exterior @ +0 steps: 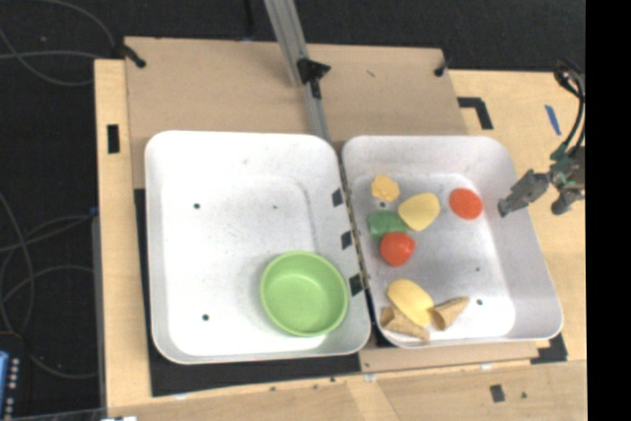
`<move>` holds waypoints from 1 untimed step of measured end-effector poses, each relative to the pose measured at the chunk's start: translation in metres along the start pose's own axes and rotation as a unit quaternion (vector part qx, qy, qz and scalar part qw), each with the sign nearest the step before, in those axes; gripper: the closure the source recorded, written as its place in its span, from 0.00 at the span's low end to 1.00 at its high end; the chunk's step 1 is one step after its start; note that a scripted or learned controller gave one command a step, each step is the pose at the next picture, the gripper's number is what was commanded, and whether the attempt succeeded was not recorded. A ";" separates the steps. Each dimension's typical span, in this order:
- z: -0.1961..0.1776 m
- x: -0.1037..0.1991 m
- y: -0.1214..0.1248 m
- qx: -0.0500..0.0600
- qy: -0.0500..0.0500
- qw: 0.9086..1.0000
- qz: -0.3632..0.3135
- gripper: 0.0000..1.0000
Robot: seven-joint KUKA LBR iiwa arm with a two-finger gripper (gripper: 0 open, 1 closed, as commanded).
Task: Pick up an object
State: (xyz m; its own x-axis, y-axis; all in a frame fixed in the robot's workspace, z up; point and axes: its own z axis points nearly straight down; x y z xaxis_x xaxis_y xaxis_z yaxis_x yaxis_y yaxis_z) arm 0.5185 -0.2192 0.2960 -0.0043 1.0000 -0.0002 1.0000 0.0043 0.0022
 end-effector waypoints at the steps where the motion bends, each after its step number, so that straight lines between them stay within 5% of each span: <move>1: 0.000 0.000 0.000 0.000 0.000 1.000 0.000 0.00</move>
State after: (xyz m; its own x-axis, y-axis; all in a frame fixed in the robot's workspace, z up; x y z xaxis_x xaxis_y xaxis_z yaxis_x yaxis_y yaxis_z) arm 0.5186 -0.2190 0.2960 -0.0041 1.0000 0.0002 1.0000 0.0041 0.0025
